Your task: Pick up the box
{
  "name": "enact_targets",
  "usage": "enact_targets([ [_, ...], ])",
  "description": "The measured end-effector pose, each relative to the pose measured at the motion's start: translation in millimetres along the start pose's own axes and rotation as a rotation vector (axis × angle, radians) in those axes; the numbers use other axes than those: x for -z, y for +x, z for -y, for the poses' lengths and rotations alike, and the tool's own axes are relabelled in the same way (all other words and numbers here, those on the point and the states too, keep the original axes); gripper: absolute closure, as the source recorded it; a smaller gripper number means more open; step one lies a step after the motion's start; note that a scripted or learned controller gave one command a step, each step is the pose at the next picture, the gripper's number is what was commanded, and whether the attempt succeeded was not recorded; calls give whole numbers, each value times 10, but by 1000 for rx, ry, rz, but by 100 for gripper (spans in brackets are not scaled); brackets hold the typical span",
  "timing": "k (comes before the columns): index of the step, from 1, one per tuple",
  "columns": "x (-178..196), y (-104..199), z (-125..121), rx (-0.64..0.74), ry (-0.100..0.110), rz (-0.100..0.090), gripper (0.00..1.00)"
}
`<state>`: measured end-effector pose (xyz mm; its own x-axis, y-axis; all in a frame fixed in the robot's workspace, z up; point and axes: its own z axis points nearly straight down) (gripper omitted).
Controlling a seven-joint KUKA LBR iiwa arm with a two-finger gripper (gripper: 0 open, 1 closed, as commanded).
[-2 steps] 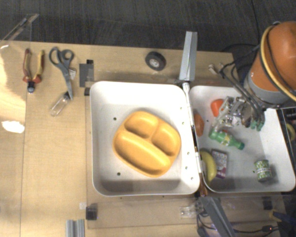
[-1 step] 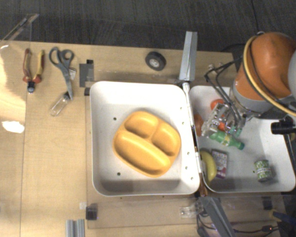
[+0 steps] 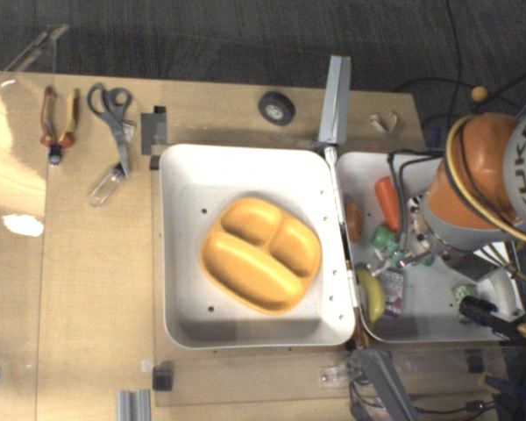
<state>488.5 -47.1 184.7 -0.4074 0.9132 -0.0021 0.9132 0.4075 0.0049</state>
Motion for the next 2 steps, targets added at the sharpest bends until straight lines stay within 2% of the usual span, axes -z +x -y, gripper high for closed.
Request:
enact_targets([
  [1,0,0,0,0,0,0,0],
  [2,-424,-219,94,-115,-2,3,0],
])
